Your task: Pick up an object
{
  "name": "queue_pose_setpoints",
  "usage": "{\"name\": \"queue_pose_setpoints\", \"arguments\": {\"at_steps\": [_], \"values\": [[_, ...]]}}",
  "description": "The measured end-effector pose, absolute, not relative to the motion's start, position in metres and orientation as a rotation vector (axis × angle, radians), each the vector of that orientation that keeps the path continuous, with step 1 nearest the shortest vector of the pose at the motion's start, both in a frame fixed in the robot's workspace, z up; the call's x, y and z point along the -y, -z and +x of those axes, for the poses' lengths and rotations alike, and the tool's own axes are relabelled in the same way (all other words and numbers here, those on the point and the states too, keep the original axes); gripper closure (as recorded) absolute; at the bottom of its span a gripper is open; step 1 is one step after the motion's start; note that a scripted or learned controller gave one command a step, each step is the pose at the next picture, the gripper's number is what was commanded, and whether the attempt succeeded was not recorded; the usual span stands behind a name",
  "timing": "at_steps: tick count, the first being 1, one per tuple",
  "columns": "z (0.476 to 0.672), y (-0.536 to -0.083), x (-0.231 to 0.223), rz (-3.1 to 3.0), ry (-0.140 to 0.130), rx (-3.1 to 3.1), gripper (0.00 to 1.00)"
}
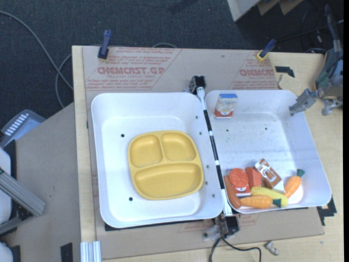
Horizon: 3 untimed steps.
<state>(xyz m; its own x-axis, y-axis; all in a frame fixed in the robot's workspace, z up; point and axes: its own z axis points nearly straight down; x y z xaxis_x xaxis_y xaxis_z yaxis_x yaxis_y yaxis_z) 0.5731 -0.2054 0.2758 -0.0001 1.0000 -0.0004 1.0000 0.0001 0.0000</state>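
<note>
The right bin holds a small white carton with a blue top and orange base, upright near its far left corner. A cluster of toy food lies in its near right corner: a red piece, a brown-and-white packet, a yellow corn cob and two orange carrots. My gripper hangs at the far right corner of this bin, just over its rim, well away from the carton and the cluster. Nothing shows in its grasp.
The left bin holds a yellow divided plate at its middle. A black clamp strip runs between the two bins. Blue and yellow clips hold the cardboard sheet at the far edge.
</note>
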Motion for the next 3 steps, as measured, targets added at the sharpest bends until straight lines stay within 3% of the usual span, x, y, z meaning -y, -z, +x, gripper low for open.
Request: {"name": "queue_pose_setpoints", "arguments": {"at_steps": [1, 2, 3], "values": [[0.667, -0.219, 0.223, 2.219, 0.001, -2.222, 0.00], [0.657, -0.184, 0.072, 2.221, 0.000, -2.226, 0.00], [0.661, -0.084, 0.102, 2.225, 0.006, -2.224, 0.00]]}}
